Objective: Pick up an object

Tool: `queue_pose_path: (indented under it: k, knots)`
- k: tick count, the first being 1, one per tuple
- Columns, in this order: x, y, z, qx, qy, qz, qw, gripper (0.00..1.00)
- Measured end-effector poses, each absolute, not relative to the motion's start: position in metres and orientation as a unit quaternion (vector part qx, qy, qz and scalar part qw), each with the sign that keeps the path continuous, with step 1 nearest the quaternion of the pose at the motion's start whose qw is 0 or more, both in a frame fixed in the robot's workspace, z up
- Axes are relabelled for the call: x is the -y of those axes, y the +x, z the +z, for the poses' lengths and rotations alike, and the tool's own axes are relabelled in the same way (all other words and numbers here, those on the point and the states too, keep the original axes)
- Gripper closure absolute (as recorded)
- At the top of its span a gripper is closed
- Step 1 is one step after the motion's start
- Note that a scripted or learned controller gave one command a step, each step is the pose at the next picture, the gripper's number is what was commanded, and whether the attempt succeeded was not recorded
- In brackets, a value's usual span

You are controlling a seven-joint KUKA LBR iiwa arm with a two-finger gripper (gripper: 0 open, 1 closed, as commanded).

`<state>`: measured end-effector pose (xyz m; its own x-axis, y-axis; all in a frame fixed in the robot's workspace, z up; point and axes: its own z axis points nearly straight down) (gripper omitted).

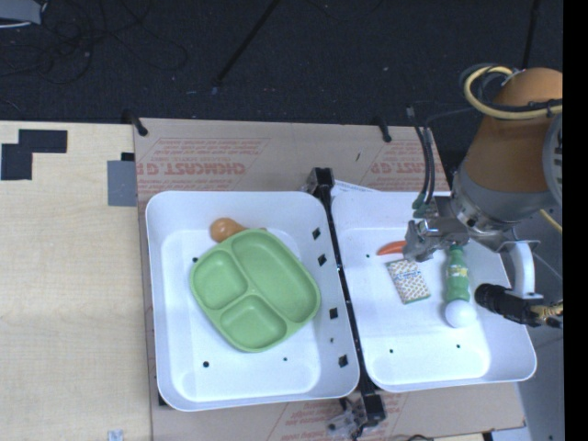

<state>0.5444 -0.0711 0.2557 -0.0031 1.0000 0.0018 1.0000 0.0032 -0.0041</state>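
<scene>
The gripper point(424, 244) hung low over the right bin point(441, 379), just left of the bottle's point(456, 278) upper end. Whether it stood open or closed could not be told from this angle, and no object was seen in its hold.

Candidate objects:
- The bottle, green with a white cap, lay flat in the bin.
- A patterned packet point(409, 280) lay just left of the bottle.
- An orange piece point(392, 247) lay further left of the bottle and partly under the gripper.

The step in hand was judged to be the descent onto a target.

Recommended procedure:
1. Select one object. The bottle offered the firmest body.
2. Centre the gripper across the bottle's narrow width, not along its length.
3. Keep clear of the packet to avoid pinching two items.
4. Descend straight, close fully, then lift slowly. A round bottle was likely to roll.
</scene>
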Motion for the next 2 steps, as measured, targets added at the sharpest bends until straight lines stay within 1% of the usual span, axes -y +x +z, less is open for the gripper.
queue_pose_path:
  k: [1, 2]
  knots:
    - [0.019, 0.546, 0.260, 0.709, -0.705, 0.0003, 0.001, 1.00]
    - [-0.031, 0.541, 0.241, 0.708, -0.706, 0.0014, 0.002, 1.00]
